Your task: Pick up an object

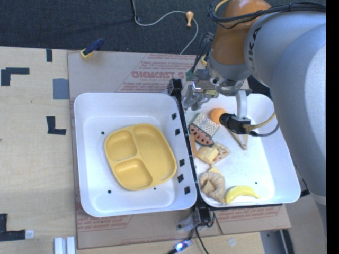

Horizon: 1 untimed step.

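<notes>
hand (197, 100) above right bin (275, 157) food

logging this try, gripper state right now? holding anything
gripper: over the right bin's upper left corner; open or shut cannot be told, nothing seen held.

Overhead slanted view of two shallow white bins side by side on a table (32, 142). The left bin (87, 142) holds a yellow three-compartment plate (140, 156). The right bin (275, 163) holds toy foods: an orange (216, 114), a watermelon slice (201, 135), a waffle-patterned block (205, 124), a croissant (213, 183) and a banana (241, 193) near the front wall. The grey arm (286, 46), with its orange band (238, 15), reaches in from the right; its gripper (197, 93) hangs over the right bin's rear left corner, just behind the orange.
</notes>
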{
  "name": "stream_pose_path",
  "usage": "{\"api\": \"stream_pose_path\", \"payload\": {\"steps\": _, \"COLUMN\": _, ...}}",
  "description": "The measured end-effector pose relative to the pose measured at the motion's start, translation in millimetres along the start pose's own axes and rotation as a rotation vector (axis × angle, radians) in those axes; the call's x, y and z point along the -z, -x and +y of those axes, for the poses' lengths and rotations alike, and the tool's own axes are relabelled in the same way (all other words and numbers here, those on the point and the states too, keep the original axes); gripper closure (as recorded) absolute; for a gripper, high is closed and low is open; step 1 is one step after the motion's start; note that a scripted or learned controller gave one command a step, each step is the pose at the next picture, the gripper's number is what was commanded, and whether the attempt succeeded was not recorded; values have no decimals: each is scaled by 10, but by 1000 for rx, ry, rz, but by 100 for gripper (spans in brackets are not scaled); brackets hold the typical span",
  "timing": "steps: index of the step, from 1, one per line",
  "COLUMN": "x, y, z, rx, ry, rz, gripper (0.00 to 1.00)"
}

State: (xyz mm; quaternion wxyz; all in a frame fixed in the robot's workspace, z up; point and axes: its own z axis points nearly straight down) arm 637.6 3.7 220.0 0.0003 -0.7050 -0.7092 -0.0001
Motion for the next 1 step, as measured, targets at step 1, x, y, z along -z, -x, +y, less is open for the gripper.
{"api": "stream_pose_path", "payload": {"steps": 1, "x": -46, "y": -62, "z": -115, "rx": -5, "ry": -3, "rz": -2, "gripper": 100}}
